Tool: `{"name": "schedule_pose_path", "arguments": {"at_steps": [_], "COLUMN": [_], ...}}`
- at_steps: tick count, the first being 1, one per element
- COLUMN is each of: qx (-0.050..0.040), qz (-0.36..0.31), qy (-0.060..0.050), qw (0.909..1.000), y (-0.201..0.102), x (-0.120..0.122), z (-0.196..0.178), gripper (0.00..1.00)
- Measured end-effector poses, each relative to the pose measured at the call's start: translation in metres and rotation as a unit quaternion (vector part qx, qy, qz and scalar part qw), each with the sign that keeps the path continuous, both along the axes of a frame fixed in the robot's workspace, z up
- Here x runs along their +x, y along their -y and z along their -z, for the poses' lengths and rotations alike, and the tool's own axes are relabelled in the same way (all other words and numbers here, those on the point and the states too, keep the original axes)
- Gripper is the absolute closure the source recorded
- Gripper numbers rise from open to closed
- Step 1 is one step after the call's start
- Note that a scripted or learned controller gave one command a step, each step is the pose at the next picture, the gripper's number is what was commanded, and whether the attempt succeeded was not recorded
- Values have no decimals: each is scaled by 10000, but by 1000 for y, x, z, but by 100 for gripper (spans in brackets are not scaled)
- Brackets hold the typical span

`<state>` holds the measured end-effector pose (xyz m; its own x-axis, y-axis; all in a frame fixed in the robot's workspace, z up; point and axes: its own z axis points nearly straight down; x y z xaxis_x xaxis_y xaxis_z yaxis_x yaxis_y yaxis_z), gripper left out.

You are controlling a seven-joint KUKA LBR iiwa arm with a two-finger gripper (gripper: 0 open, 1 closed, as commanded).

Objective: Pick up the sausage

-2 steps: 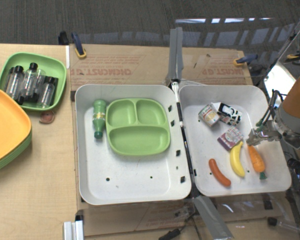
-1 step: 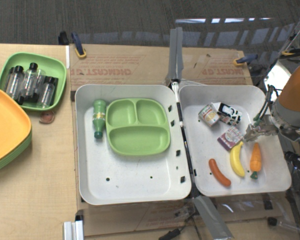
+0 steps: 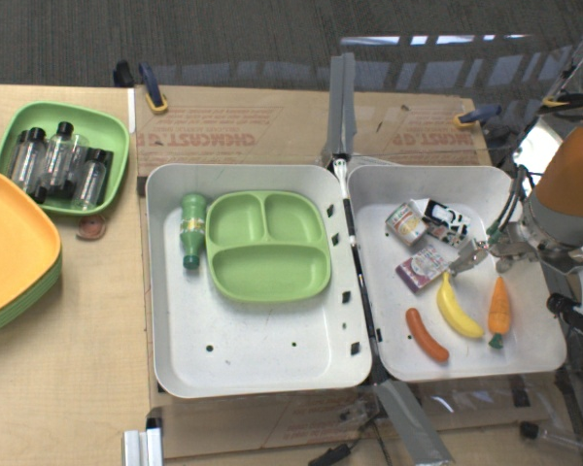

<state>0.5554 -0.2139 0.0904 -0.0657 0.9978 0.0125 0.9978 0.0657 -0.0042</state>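
The gripper hangs over the right bin, jaws too small to judge; the sausage lies below-left, untouched.

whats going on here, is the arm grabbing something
A robot arm reaches in from the right over the right bin. Its end effector sits above the top of the banana, near a purple packet. The sausage it is meant to pick up lies untouched near the bin's front, left of the banana. The left bin holds a green plate and a green bottle.
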Motion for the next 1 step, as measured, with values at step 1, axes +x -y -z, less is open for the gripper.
{"name": "schedule_pose_path", "arguments": {"at_steps": [1], "qx": [-7], "qz": [187], "qy": [19], "qw": [9998], "y": [0], "x": [-25], "z": [-2], "gripper": [0]}}
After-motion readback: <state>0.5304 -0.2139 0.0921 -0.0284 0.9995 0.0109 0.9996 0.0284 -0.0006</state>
